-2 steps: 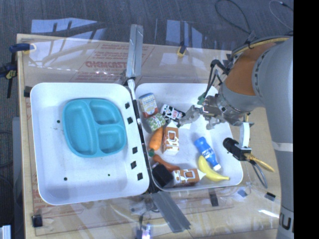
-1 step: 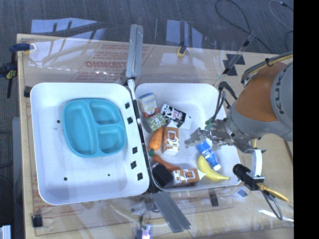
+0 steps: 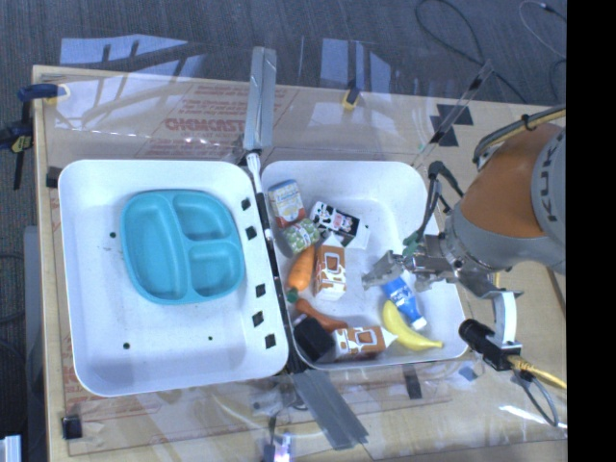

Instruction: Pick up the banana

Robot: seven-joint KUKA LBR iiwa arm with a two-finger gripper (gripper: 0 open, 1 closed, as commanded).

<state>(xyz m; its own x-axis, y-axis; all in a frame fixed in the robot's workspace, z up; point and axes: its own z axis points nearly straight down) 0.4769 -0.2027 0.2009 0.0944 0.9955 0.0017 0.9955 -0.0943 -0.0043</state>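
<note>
The right bin serves as the landmark. The arm reaches over its right wall, and the left bin beside it bears a blue divided tray, well apart from the work. Inside the right bin the clutter crowds toward its left and lower parts: a carrot, a small carton, a black-and-white cow-print pack, a printed can and a second carton lying along the lower wall.

The banana lies near the bin's lower right corner, touching a blue-and-white tube that lies just above it. The gripper hovers near the bin's right wall, just above that tube; whether its fingers stand wide or narrow I cannot tell, and nothing shows between them.

The likely failure is a wrong grasp: descending from here, the fingers would probably meet the tube first, pinching it or shoving it onto the banana. The nearby wall could also block one finger, and the curved fruit may slip away.
</note>
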